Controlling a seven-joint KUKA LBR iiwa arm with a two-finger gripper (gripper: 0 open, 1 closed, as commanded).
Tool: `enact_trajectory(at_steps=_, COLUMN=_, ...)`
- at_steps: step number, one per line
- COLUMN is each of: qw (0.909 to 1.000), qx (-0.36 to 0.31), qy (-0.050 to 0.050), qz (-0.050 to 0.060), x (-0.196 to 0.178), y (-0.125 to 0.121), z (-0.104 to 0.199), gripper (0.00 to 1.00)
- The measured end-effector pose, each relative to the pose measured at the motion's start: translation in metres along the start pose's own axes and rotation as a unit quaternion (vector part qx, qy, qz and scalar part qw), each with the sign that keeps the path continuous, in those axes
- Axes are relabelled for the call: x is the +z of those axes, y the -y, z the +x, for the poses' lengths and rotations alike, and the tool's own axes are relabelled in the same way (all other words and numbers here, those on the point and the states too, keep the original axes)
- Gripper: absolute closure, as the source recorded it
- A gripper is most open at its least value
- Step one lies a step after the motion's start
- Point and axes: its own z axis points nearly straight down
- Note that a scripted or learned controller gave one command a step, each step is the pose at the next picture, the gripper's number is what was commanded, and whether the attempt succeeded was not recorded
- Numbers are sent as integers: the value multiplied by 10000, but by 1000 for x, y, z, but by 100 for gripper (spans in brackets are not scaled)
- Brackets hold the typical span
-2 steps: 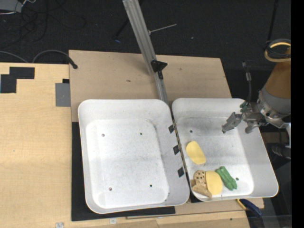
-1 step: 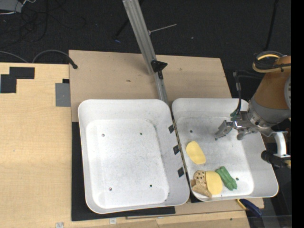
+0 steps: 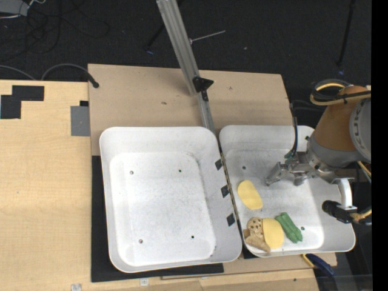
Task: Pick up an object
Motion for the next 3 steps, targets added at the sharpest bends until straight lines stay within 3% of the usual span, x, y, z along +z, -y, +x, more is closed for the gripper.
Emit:
enact_trajectory(at_steps=1, qw=10000, qx=21, qy=-3, qz=3, x=-11, y=0, z=-1, gripper=100)
enact_trajectory(at_steps=3, qw=10000, qx=-8, qy=7, qz=-22, x=-125, y=-7, z=-7, gripper=100)
